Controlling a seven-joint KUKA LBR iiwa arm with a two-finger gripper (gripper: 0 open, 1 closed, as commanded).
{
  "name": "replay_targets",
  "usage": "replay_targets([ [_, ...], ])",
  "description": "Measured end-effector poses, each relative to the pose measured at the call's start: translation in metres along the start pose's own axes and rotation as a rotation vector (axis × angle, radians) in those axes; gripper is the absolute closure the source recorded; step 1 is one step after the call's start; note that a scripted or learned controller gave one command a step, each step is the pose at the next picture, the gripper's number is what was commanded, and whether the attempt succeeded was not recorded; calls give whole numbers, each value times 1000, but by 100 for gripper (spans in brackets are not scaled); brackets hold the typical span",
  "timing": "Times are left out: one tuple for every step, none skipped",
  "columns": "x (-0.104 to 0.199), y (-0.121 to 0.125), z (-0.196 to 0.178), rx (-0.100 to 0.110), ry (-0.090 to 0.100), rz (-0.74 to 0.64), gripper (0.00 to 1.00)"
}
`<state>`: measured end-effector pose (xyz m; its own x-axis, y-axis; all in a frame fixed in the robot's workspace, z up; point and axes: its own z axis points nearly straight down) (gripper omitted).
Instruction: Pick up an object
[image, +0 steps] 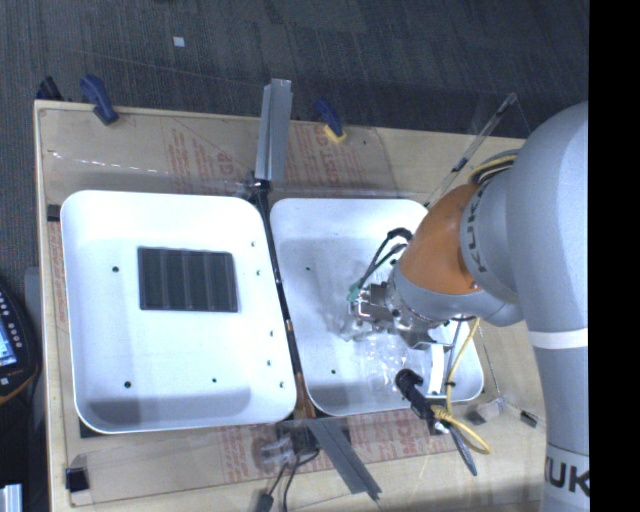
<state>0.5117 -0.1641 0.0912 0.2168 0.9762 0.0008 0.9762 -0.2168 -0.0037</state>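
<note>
A dark grey ribbed rectangular block (188, 279) lies flat in the left bin (100, 390), near its middle. My gripper (364, 312) is down in the right bin (320, 230), toward its centre, with the orange-banded wrist right behind it. A clear, crinkled plastic-looking thing (383, 354) lies on the bin floor just in front of and below the gripper. Whether the gripper touches it is hidden by the wrist.
The bins' walls meet along a dark seam (283, 300). Blue clamps (100, 101) (329, 119) and a grey metal bar (272, 130) stand at the bench's far edge. Another bar (342, 458) lies at the near edge. A black device (12, 345) sits off the left side.
</note>
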Motion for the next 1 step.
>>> replay_targets([
  [14,6,-233,-5,-1,-106,100],
])
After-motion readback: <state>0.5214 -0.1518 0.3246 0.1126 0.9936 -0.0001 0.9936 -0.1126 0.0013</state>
